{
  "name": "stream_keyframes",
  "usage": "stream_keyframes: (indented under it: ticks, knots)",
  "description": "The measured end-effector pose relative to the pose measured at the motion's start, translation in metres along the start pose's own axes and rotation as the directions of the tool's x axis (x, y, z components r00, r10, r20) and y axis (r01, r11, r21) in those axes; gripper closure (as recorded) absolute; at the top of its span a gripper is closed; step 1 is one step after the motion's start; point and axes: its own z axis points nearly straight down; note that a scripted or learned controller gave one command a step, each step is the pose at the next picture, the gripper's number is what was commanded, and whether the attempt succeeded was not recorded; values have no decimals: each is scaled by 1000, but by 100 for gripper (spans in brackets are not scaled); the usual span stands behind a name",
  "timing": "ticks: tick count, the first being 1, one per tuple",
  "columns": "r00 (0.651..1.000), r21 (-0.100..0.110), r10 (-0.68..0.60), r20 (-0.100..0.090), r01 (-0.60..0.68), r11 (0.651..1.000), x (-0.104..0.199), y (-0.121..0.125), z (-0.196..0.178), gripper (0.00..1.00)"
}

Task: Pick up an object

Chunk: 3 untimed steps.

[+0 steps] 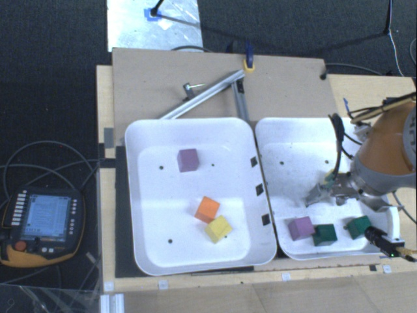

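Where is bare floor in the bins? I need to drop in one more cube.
Left bin: bare along its left side, left of the purple cube, orange cube and yellow cube. Right bin: bare in its far left part. Its near edge is crowded with a purple block, two green blocks and the gripper.

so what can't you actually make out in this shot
- End effector, camera view: small and blurred, so whether it is open or shut can't be told.
- Arm, camera view: cut off by the right edge.
- Right bin, camera view: its right side is covered by the arm.
- Green block: partly hidden by the arm.
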Motion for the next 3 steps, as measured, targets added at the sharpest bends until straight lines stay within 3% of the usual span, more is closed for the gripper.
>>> stream_keyframes:
  ticks: [1,3]
  knots:
    - [1000,-7,-3,2,3,1000,0,2,-14,100]
    - [1000,-12,-4,3,4,1000,-1,5,-122,100]
